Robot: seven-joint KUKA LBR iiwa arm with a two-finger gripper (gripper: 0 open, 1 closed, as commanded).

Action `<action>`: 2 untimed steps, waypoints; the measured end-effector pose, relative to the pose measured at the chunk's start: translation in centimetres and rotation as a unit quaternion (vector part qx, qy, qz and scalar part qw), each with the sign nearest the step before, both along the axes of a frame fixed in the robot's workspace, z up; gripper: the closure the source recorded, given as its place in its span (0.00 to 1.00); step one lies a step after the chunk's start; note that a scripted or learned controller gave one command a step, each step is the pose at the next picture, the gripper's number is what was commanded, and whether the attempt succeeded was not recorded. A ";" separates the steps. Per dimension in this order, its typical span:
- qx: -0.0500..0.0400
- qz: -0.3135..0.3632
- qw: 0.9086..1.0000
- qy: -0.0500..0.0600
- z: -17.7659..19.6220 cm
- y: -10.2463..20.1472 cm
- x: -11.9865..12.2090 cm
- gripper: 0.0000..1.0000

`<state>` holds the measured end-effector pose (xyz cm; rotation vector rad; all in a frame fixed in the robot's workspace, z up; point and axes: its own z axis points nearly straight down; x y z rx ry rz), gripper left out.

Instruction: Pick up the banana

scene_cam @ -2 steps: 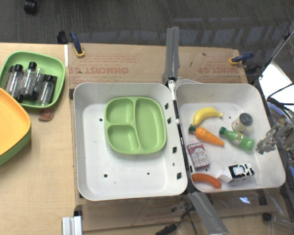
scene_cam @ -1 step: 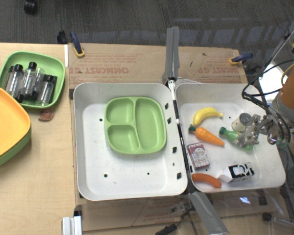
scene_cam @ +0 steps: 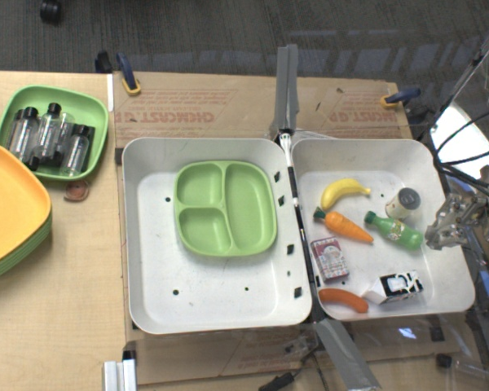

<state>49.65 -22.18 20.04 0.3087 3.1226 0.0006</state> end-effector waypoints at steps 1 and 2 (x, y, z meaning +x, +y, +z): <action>0.000 0.104 0.995 0.000 -1.1 0.0 4.0 1.00; 0.000 0.203 0.979 -0.001 6.5 0.0 -0.1 1.00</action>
